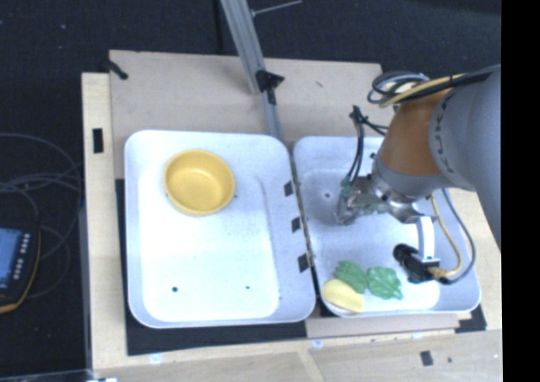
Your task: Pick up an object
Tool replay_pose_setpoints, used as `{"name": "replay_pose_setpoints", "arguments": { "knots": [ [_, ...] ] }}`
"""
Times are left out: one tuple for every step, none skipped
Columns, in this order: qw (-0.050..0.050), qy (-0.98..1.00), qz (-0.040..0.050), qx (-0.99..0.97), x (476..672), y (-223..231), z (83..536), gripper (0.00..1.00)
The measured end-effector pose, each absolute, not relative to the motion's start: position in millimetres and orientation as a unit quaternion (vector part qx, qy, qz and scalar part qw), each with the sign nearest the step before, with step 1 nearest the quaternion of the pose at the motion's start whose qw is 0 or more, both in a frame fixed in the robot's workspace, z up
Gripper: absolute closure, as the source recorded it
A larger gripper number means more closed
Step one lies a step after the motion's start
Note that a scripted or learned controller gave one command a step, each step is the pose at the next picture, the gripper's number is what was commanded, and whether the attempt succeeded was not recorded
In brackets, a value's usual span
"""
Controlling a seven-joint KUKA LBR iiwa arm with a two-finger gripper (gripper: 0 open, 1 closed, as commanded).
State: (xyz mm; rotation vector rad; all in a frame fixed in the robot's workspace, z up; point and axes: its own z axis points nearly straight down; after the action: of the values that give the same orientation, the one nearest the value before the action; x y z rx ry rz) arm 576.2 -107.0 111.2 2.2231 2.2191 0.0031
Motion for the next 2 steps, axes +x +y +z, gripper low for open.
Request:
{"name": "replay_pose_setpoints", "arguments": {
  "knots": [
    [0.002, 0.707, 0.0021, 0.707, 573.1, -107, 173, 1.00],
    [0.002, 0.707, 0.0017, 0.707, 575.8, -104, 216, 1.00]
  ]
}}
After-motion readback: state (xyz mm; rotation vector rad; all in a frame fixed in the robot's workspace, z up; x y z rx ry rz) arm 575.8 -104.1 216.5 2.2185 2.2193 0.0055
